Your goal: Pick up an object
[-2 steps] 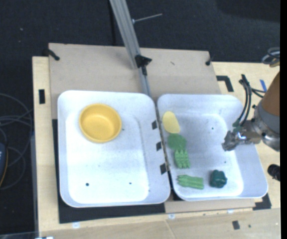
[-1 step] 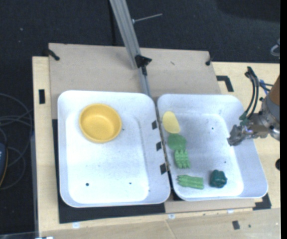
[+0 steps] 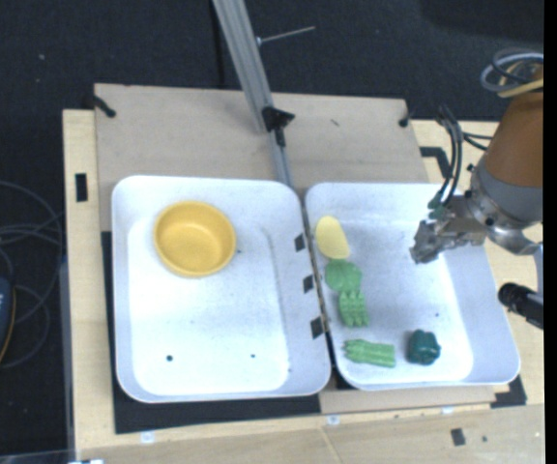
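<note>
So the arm [image 3: 511, 162] comes in from the right, orange band on top and grey wrist below, and its gripper [image 3: 428, 245] hangs over the upper part of the right bin [image 3: 482, 307], out toward that bin's right half. Nothing is between the fingers as far as I can see, but the tip is a dark blurry lump from this angle, so I honestly can't tell whether it's spread wide or pinched narrow.

All the small stuff sits in the right bin, mostly hugging its left wall. Furthest back is a pale yellow lemon-ish thing [image 3: 332, 238]. Just in front of it is a round green toy [image 3: 342, 278], and touching or nearly touching that is a ridged green piece [image 3: 353, 308]. Down near the front edge lies a long bumpy green piece [image 3: 370, 353] on its side, and just to the right of it a dark teal lump [image 3: 423, 347], maybe a pepper. The gripper is well apart from all of them, closest to the lemon-ish one but clearly off to its right.

The left bin [image 3: 201, 356] has a yellow bowl [image 3: 195, 238] sitting upright in its far left part.

A grey metal pole [image 3: 245, 51] slants down from the top toward the gap between the two bins.
</note>
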`<state>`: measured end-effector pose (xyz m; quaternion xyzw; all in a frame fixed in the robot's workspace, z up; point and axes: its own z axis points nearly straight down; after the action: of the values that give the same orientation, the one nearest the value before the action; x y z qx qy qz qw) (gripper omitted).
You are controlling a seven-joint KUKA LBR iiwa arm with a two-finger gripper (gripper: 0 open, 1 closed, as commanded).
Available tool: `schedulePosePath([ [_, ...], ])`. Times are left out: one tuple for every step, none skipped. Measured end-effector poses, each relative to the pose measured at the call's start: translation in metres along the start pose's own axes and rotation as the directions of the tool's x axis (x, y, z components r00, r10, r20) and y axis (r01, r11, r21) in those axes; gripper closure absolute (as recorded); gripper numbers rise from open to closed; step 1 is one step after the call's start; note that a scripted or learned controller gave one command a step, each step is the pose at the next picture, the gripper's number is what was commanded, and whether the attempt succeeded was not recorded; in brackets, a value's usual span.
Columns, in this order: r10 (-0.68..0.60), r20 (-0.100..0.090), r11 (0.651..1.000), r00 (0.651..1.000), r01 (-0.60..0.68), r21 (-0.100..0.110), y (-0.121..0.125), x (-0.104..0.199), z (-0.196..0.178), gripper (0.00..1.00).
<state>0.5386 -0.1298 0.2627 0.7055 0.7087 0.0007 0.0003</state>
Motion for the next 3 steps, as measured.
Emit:
schedulePosePath([
  [0.001,0.0,1.0,1.0,-0.001,0.001,0.03,0.042,-0.004,1.0],
  [0.0,0.0,1.0,1.0,0.0,0.001,0.047,0.093,-0.004,1.0],
  [0.002,0.0,1.0,1.0,-0.002,0.001,0.077,0.129,0.001,1.0],
])
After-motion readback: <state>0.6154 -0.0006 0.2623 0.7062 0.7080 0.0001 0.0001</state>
